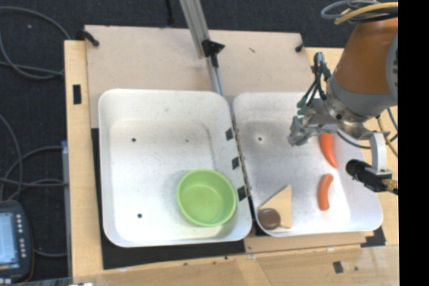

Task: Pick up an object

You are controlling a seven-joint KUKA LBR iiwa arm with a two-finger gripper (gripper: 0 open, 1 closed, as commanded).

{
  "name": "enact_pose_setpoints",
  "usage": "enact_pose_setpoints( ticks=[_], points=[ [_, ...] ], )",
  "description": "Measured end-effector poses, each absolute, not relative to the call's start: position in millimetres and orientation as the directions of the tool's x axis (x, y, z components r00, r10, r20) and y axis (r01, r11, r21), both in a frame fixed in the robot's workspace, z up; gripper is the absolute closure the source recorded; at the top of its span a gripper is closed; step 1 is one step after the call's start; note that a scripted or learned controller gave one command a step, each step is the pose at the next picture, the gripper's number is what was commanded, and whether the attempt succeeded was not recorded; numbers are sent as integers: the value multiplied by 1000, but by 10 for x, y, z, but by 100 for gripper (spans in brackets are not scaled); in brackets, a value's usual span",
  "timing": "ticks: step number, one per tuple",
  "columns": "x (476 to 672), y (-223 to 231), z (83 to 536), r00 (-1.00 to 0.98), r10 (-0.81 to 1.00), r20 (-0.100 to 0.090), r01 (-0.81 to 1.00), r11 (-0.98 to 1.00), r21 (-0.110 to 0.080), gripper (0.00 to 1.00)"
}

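Two white bins: the left bin [120, 144] holds one green bowl [206, 196]; the right bin [268, 124] holds two orange carrots [328, 149] [324, 191], one cone-shaped wedge [278, 207]; the gripper [299, 132] hangs beside the upper carrot, its opening impossible to tell.

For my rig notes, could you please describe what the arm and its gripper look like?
The arm is bulky and rounded: a broad orange band above a grey wrist section. Yellow and grey cables loop over its top. The gripper is small, grey and metallic, with thin dark wires running along it.

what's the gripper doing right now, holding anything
Gripper: cannot be told whether open or closed; it hangs over the right bin beside an orange carrot-like piece.
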State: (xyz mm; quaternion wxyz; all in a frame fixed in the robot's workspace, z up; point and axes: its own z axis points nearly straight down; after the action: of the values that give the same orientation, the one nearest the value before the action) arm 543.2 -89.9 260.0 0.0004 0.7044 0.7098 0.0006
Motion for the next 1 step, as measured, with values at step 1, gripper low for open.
enact_pose_setpoints(
  ticks=[1],
  points=[
    [5367,-380,2469,-7,1000,0,1000,7,0,100]
  ],
)
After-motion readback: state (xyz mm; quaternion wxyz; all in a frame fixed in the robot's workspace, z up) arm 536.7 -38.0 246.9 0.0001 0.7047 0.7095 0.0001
